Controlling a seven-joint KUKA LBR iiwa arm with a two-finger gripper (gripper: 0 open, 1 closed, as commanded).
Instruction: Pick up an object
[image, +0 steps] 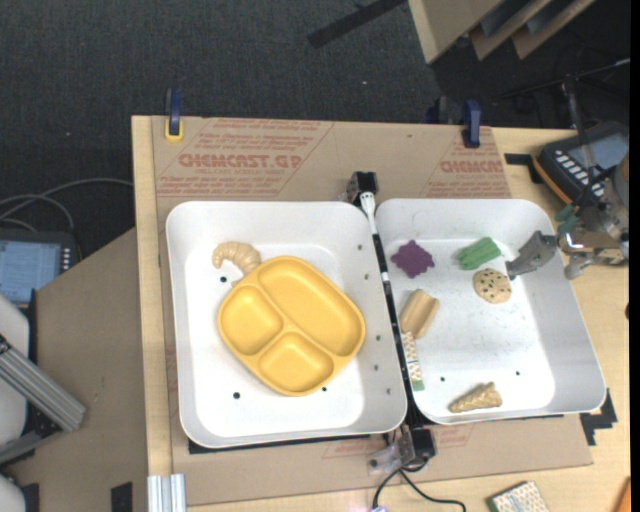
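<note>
Tool (528, 257) at the right bin's (575, 330) far right rim, just beside the cookie (491, 286); I cannot tell how it is set. I judge the cookie, near that rim with the green piece (479, 252) beside it, a light, stiff, possibly brittle disc. I would take it across its edges. The yellow plate (290, 325) looks too broad.

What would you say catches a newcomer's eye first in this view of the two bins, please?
The large yellow divided plate stands out first, sitting in the middle of the left bin with a pale croissant-shaped piece at its upper left edge. Next come the small items scattered in the right bin: a purple piece, a green piece and a cookie. The hand hovers at that bin's upper right, beside the cookie.
</note>
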